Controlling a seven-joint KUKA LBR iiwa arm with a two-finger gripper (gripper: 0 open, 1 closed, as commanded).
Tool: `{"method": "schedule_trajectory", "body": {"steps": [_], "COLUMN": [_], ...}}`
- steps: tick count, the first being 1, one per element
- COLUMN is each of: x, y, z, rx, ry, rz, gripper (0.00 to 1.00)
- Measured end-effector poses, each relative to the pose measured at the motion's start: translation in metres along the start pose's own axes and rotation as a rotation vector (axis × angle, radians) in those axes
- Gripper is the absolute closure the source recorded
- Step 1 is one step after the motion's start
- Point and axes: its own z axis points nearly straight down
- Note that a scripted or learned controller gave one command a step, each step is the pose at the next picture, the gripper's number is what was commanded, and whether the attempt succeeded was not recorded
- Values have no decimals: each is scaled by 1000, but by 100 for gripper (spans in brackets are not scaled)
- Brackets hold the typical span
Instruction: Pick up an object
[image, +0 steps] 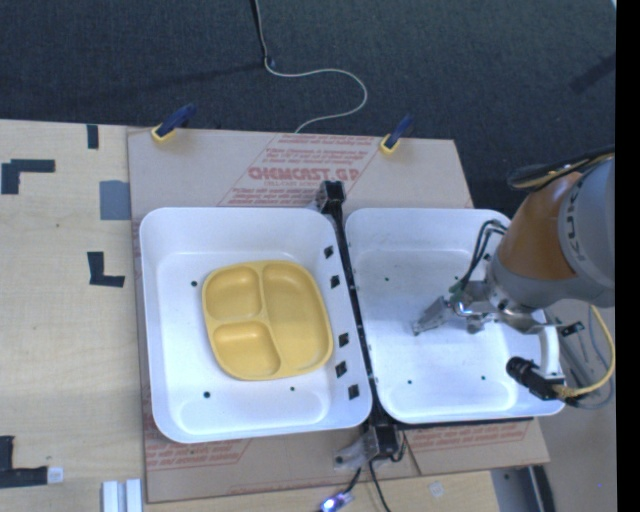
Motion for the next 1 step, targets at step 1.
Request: {"method": "schedule_trajectory", "body": {"steps": [1], "x": [0], "y": [0], "z": [-10], "rx": [-1], "ry": [-2], "rz": [0], "gripper": [100]}}
